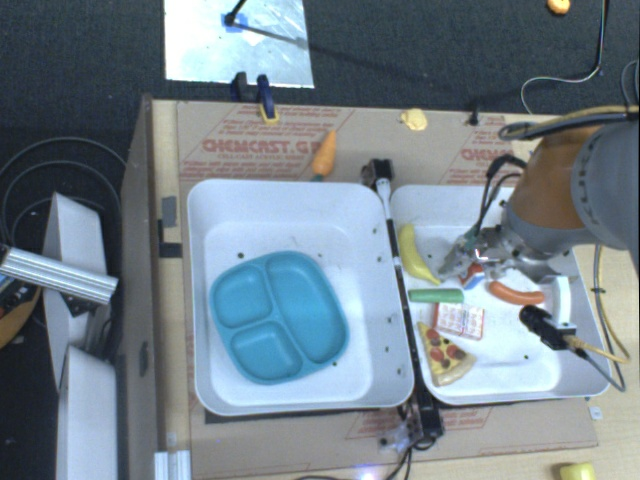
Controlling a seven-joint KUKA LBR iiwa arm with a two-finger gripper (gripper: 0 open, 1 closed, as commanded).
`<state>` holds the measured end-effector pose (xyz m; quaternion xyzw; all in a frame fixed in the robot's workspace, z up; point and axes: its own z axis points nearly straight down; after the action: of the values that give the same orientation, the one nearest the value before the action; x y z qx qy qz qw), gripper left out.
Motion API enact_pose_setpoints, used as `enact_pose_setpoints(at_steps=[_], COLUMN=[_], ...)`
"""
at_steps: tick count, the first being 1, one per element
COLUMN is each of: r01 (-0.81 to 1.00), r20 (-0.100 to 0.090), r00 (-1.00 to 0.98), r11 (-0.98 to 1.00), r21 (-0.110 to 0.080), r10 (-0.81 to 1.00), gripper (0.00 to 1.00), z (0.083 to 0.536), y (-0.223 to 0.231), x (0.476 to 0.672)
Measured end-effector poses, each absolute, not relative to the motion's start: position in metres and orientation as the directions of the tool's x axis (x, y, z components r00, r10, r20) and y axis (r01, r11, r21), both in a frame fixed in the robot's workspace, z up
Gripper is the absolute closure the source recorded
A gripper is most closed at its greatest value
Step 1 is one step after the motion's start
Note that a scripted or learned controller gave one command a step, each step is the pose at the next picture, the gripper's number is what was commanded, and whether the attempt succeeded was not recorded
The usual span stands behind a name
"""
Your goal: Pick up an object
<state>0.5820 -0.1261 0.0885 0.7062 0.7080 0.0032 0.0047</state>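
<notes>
- I can't tell the gripper's (472,261) state; it sits low in the right bin (480,393).
- Candidates crowd it: banana (412,252) at its nine o'clock, sausage (515,292) at four.
- Risk as I judge it: with things packed this tight, closing could nudge the banana aside or pinch nothing.

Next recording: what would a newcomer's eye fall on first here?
Probably the blue divided tray, alone in the left bin. Next, the grey and orange arm reaching into the right bin, its gripper low among toy food: a banana, a sausage, a pizza slice.
</notes>
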Motion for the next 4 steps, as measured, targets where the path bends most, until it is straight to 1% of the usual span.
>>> enact_pose_setpoints(at_steps=[1,2,3,4], r01=[1.000,1.000,1.000,1.000], r20=[-0.001,-0.004,0.000,-0.001], r00=[-0.002,0.003,-0.001,-0.006], r11=[0.002,-0.003,0.001,0.006], r21=[0.004,0.008,0.002,0.004], r10=[1.000,1.000,1.000,1.000], gripper=[1.00,1.00,0.00,0.00], z=[0.095,0.195,0.190,0.144], y=[-0.126,-0.161,-0.158,-0.143], x=[0.580,0.532,0.532,0.577])
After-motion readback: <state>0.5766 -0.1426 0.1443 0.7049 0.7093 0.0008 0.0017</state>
